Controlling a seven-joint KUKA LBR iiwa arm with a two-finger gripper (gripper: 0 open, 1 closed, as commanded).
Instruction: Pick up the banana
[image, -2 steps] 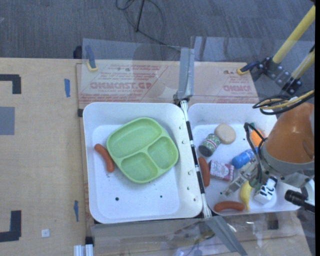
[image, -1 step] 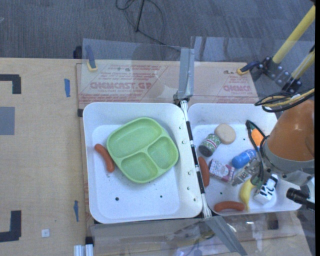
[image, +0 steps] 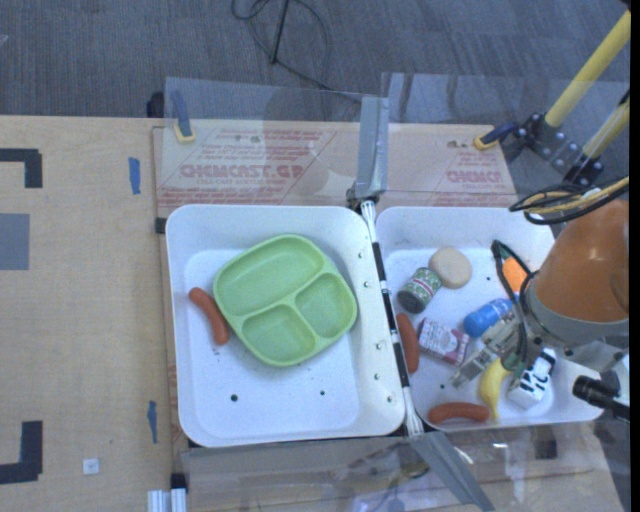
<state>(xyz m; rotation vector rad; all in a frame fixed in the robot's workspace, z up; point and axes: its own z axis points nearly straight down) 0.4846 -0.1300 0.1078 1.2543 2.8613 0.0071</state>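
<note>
Banana (image: 491, 384): lower right of frame, in the right bin (image: 405, 225), near that bin's front wall. Only a short yellow stretch shows, curved, running roughly up-down in the picture with a slight lean; its upper end disappears under the arm's tooling. Skin plain yellow, no clear spotting at this size.

Gripper (image: 487, 355): just above the banana in the picture, grey metal fingers angling down and left from under the orange band. Jaws appear to sit right at the banana's upper end, touching or nearly so. Cannot tell whether they are wide or narrow, or whether any fruit lies between them; the wrist hides the gap. Judgement: the banana lies straight below the jaws in frame, so the closing line needs to cross its long axis, not run along it.

Close neighbours: sausage (image: 458, 412) just lower left of the banana, lying flat. White-and-black item (image: 530, 380) just right of it. Blue bottle (image: 487, 317) above. Pink packet (image: 441, 340) to upper left. Crowding is the risk, in my view.

Farther out: can (image: 419, 289) and round bun (image: 451, 267) toward the bin's back. Left bin (image: 260, 415) holds a green plate (image: 285, 300) and another sausage (image: 210, 315).
</note>
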